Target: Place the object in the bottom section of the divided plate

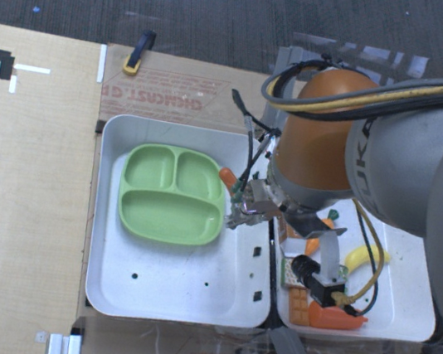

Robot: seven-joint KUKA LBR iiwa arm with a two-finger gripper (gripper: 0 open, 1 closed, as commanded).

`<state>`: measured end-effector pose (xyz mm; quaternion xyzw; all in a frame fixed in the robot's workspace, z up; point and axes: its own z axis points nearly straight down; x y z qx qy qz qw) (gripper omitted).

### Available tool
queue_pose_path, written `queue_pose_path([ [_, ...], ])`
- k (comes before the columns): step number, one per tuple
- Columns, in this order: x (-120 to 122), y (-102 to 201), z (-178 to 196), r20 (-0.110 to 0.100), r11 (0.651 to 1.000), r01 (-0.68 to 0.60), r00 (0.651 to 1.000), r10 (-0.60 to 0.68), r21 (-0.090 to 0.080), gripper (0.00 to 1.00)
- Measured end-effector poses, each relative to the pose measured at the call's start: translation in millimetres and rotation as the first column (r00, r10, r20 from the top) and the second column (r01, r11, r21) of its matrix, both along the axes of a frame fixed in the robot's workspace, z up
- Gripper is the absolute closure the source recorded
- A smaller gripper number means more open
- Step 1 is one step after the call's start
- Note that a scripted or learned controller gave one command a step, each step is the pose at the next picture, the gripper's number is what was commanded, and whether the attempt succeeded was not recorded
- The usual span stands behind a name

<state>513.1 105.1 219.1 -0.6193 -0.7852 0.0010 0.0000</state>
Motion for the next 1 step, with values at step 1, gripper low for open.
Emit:
queue_pose_path([
  [1,19.1,52.8,7.1,-0.002,0.998,0.057,0.998,-0.057,-0.002,1.0],
])
